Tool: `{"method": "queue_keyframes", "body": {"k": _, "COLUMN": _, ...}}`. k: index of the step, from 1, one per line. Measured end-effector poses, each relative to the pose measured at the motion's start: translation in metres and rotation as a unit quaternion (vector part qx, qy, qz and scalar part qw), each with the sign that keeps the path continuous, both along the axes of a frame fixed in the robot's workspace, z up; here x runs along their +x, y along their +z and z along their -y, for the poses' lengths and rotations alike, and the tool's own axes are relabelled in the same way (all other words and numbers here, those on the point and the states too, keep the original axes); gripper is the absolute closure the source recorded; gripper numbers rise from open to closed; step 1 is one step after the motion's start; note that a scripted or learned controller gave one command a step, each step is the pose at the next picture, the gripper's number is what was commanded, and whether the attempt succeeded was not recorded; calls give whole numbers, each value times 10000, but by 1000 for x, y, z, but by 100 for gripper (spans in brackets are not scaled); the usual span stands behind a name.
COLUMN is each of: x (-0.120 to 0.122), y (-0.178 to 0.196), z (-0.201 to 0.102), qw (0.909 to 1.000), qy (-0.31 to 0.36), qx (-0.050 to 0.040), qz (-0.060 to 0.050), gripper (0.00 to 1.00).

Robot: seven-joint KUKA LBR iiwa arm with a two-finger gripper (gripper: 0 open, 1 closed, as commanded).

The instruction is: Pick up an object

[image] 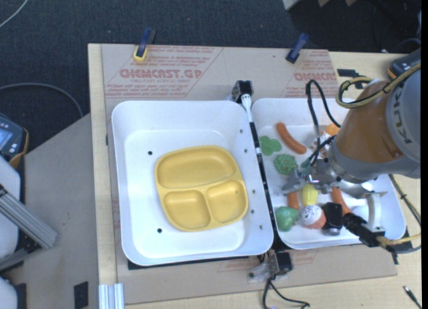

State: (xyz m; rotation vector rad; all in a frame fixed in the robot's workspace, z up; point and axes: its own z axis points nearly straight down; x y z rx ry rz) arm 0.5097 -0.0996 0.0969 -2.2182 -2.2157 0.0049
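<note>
Two shallow white bins sit side by side on the tabletop (200, 67). The left bin (134, 134) carries a yellow divided tray (199, 186) at its middle. The right bin (394, 224) holds a scatter of small toy foods: an orange sausage (291, 138) toward its far edge, a flat green piece (270, 145) and a knobbly green piece (285, 164) near the wall shared with the left bin, a yellow piece (309, 195) at the middle, and a green lump (286, 217) and a white speckled ball (308, 215) toward the near edge.

The arm (374, 134) leans in over the right bin, and its end effector (309, 175) is low among the pieces at the middle, just beside the yellow piece; no object shows between its fingers. Whether it stands apart or together I cannot tell, since the wrist and cables cover it.

A good pick, in my judgement, means settling on one piece with room around it, such as the yellow one, centring over it before closing, and lifting straight up so neighbours are not dragged along.

Pieces beneath the wrist are partly hidden, and the dark fittings near the bin's near right corner are hard to identify.
</note>
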Motion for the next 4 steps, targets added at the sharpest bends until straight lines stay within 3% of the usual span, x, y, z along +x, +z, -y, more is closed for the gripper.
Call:
{"method": "queue_keyframes", "body": {"k": 1, "x": -1, "y": -13, "z": -1, "qw": 10000, "qy": 2, "qx": -1, "qz": 10, "gripper": 0}}
{"method": "queue_keyframes", "body": {"k": 2, "x": 0, "y": -2, "z": 0, "qw": 10000, "qy": -8, "qx": -5, "qz": 26, "gripper": 100}}
{"method": "queue_keyframes", "body": {"k": 4, "x": -7, "y": 97, "z": -11, "qw": 10000, "qy": 15, "qx": -18, "qz": 65, "gripper": 100}}
